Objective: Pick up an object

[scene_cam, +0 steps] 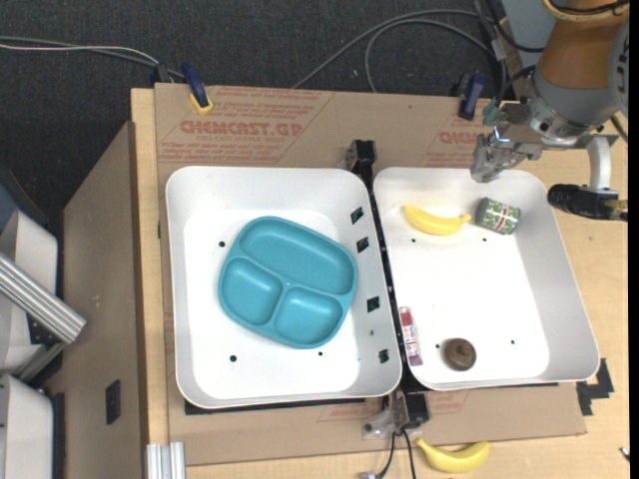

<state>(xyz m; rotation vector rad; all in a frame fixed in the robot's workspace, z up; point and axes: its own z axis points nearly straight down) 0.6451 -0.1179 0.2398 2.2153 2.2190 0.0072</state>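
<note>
Closest to me, a second yellow banana [457,455] lies on the brown cardboard bench [120,267] at six o'clock, outside the two white bins. In the right white bin [559,297] a small brown round object [458,353] sits at six o'clock, a yellow plastic banana [435,221] and a green labelled can on its side [497,216] toward twelve; the left white bin [190,297] holds a teal three-compartment plate [288,280]. The grey gripper [491,160] hangs over the right bin's twelve o'clock rim, just beyond the can, nothing between its fingers as far as I can see, though their spread I cannot tell.

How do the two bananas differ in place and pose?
The banana in the right bin lies near the bin's far edge, fully in view, beside a small can. The banana on the bench lies outside the bins at the near edge, partly cut off. Both are yellow and curved.
</note>
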